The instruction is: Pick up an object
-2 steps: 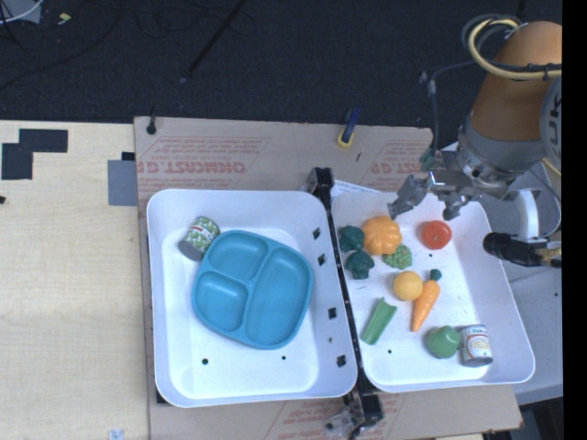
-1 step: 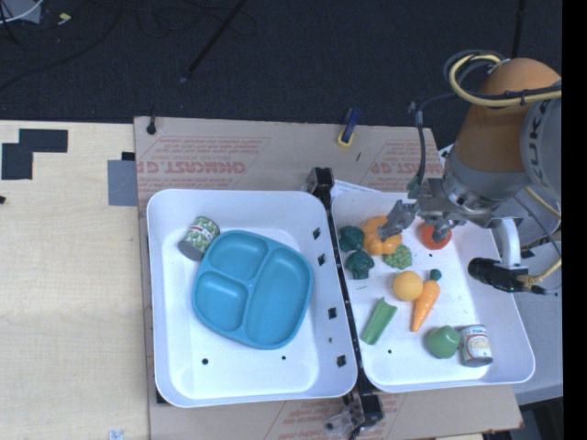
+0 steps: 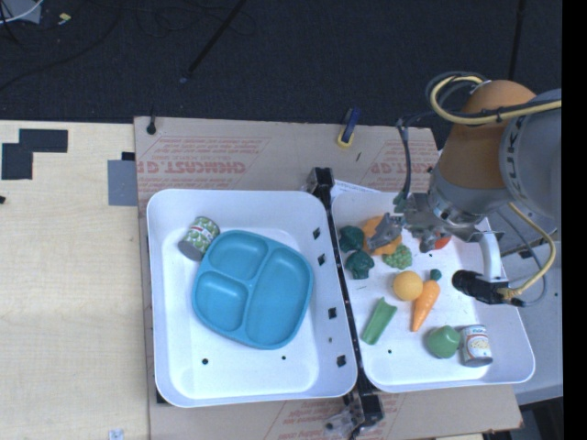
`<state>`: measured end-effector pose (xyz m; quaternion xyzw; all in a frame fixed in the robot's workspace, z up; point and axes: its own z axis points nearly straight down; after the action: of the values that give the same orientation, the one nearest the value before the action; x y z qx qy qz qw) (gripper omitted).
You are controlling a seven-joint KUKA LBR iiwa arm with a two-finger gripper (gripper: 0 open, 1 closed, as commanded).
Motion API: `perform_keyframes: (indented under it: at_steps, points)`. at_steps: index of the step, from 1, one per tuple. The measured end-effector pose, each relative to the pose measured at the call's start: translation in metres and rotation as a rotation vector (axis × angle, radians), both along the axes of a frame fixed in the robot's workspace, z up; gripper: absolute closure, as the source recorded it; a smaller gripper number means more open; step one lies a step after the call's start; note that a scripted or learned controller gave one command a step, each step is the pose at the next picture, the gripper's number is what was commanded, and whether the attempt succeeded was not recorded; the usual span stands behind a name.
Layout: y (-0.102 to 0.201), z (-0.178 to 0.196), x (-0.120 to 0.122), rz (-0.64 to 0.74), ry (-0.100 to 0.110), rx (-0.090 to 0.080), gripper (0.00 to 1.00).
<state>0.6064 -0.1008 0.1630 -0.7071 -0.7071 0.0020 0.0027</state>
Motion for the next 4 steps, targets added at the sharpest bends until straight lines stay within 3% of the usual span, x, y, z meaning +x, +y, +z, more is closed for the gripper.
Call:
perform_keyframes:
  at_steps: [2,3,4]
  points:
    - [0.011,-0.077,0.003,0.0,-0.001,0.0,0.0]
    - [0.009,-0.066,0.003,-0.005,0.001,0.0,1.0]
    - [0.001,-0.017,0.009,-0.004,-0.007,-0.001,1.0]
